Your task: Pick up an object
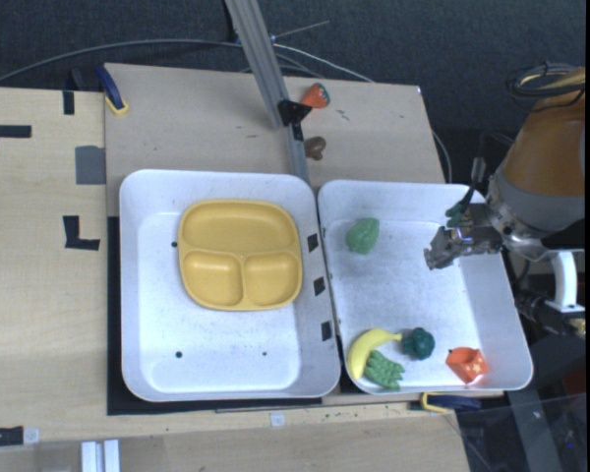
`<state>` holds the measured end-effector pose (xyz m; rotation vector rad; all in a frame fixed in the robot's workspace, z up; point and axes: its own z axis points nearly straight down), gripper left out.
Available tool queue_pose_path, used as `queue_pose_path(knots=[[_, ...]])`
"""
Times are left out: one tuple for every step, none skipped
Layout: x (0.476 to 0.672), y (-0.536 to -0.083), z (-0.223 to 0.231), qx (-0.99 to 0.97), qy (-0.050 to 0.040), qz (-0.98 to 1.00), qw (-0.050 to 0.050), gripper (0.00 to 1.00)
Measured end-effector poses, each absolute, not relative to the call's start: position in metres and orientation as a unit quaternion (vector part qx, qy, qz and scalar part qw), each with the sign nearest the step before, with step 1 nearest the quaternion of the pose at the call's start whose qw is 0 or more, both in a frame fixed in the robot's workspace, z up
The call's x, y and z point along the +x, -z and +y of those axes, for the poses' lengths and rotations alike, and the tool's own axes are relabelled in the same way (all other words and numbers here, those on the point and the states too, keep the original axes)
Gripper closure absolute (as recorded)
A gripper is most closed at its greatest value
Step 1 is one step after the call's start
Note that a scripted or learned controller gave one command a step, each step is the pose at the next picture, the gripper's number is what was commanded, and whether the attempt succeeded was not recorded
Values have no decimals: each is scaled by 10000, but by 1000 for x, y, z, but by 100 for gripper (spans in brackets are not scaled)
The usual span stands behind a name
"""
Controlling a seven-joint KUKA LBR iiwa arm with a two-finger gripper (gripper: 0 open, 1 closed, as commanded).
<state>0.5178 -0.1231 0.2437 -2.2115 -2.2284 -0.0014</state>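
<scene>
The table (216, 136) is pale wood, filling the left and middle of the frame, with black tape marks and a grey patch along its left side. Behind it, across the top of the frame, lies dark carpet crossed by thin cables. A grey metal bar (259, 52) slants down from the top centre to the table, ending at a black clamp just above the bins, with a small orange-red object (317, 94) beside it.

Two shallow white bins sit side by side in the middle. The left bin (152, 362) holds a yellow divided plate (241, 254), lying flat in its upper half. The right bin (492, 303) holds a light green lumpy piece (363, 235) near its upper left corner. Along its lower edge lie a yellow banana (364, 347), a green ridged piece (384, 370) touching the banana, a dark green ball-like piece (419, 342) just beside the banana's tip, and an orange-red piece (466, 364) towards the lower right corner.

The arm comes in from the right edge, orange band above grey wrist. The tool (439, 254) hangs over the upper right part of the right bin, well apart from the light green piece and from the group at the lower edge. Nothing shows between its tips; whether they are spread or pressed together I cannot tell.
</scene>
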Motion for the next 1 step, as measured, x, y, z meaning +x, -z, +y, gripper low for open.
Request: queue_pose_path(knots=[[518,-231,-67,-7047,-4,-7096,18,100]])
